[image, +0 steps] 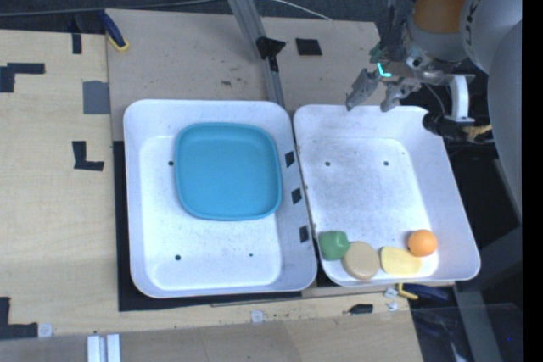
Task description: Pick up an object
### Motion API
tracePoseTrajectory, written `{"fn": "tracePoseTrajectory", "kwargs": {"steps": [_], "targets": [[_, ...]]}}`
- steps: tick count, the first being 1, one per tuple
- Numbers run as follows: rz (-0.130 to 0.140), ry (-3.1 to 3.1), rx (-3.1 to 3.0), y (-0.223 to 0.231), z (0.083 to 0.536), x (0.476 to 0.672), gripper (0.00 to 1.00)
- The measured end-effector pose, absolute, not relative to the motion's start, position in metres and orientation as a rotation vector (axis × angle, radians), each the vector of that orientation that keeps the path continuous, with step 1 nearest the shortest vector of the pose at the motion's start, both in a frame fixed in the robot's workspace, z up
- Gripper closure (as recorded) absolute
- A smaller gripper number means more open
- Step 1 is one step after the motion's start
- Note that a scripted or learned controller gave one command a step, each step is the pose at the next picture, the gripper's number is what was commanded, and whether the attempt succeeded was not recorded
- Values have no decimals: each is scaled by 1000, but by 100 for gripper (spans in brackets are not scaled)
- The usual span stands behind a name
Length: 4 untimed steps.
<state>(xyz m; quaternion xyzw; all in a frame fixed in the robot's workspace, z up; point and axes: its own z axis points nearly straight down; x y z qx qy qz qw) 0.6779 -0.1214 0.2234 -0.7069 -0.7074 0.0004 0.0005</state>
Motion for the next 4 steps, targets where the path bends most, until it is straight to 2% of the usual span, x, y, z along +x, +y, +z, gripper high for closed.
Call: {"fn": "tracePoseTrajectory", "kwargs": {"steps": [1,3,4], "targets": [[1,-2222,-2220,-121,224,678,0],[0,-2223,-2221,-119,109,669,0],[1,-2223,-2220,-119,90,669,0]]}}
